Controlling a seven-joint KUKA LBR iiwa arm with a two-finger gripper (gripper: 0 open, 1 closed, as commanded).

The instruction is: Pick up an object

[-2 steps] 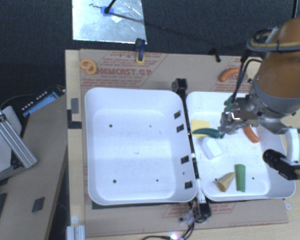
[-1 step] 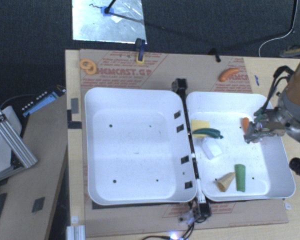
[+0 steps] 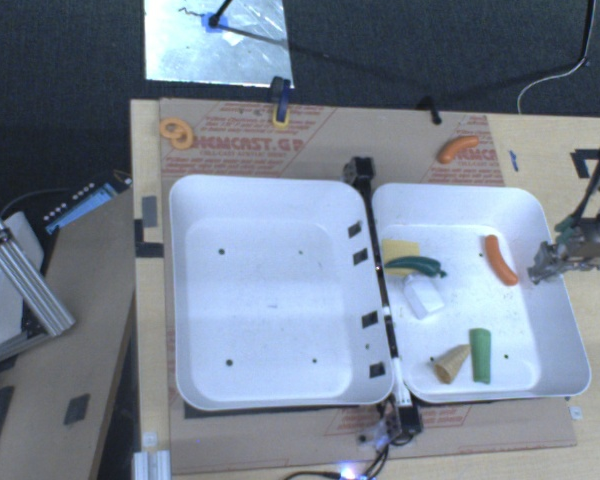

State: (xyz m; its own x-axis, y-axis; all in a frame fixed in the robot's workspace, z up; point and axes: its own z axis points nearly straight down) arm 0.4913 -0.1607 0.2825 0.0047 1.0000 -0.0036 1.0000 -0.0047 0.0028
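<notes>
The right bin [image 3: 550, 328] holds several small items: an orange sausage [image 3: 499, 259], a yellow block [image 3: 399, 250] with a dark green pepper-like piece [image 3: 417, 265] lying against it, a white block [image 3: 422, 296], a green cylinder [image 3: 480, 355] and a tan cone [image 3: 451, 364]. My gripper [image 3: 546, 265] hangs at the right rim of this bin, just right of the orange sausage and apart from it. Nothing shows between its fingers.
The left bin [image 3: 270, 288] sits beside the right one, with black clips [image 3: 368, 258] along the divide. On the board behind lie another orange sausage [image 3: 457, 149], an orange ring [image 3: 177, 132] and a yellow-blue clamp [image 3: 280, 103]. A metal frame [image 3: 20, 278] stands at far left.
</notes>
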